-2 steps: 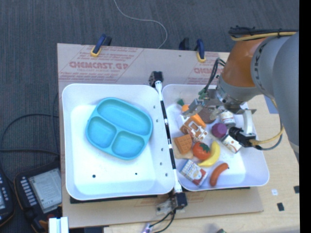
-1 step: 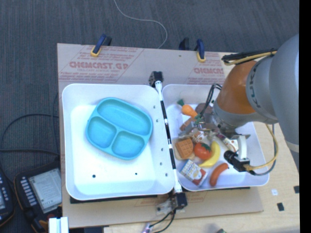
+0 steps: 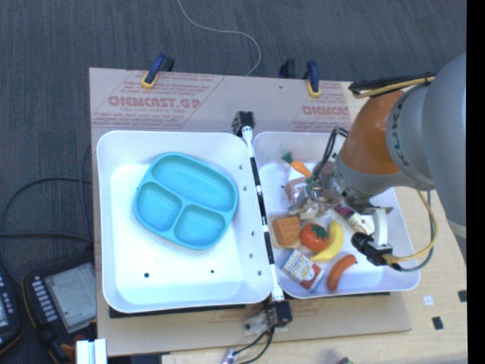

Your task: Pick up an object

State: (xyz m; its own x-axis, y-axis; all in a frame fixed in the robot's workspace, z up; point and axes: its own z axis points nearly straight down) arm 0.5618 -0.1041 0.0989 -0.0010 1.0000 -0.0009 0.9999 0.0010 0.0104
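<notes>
Hiding fingers behind wrist, arm over toy food, right bin

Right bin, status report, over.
Pincer low in right bin, fingers unclear. Tomato, banana, sausage lie loose. Divided blue plate in left bin.

The right bin holds a cluster of toy food. A red tomato sits beside a yellow banana, touching it. A tan waffle lies just left of the tomato. A red sausage lies tilted near the front wall, beside a small packet. A carrot lies farther back.
</notes>
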